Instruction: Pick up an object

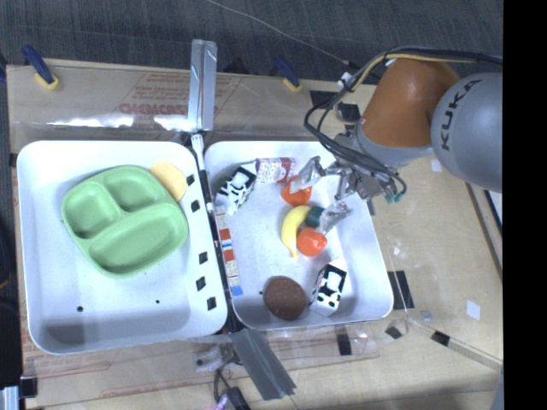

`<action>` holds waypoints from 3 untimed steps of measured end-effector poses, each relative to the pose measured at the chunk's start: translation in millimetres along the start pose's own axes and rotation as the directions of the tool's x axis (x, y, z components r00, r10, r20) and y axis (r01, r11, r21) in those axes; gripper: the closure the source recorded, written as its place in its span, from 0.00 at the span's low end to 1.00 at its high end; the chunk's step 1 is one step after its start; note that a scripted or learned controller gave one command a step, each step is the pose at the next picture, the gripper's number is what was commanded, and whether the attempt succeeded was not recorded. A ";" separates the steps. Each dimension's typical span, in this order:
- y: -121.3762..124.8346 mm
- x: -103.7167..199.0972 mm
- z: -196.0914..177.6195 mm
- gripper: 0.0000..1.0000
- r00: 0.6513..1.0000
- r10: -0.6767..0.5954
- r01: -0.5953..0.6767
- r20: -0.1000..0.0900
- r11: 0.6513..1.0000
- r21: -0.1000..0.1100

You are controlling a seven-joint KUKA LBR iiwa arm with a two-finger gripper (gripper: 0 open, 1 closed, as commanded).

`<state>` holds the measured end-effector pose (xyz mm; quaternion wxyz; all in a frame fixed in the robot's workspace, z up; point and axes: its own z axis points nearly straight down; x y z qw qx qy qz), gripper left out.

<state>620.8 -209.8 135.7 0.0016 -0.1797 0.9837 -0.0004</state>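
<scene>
In the right bin [256,267], my gripper [325,191] hangs over the upper right part, open, with its metal fingers [311,170] spread apart. Just left of it lies an orange object [296,196]. A small teal piece [314,216] sits under the lower finger. Below these lie a yellow banana [292,226] and an orange-red ball [312,243]. Nothing is gripped between the fingers.
The right bin also holds a black-and-white cow toy [237,186], a red-and-white packet [273,170], a brown ball [285,297] and a second black-and-white toy [329,287]. In the left bin [51,314], a green divided plate [126,219] and a yellow piece [169,178].
</scene>
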 end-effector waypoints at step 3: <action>98.0 21.6 33.5 1.00 0.999 -0.037 0.037 -0.001 0.999 -0.003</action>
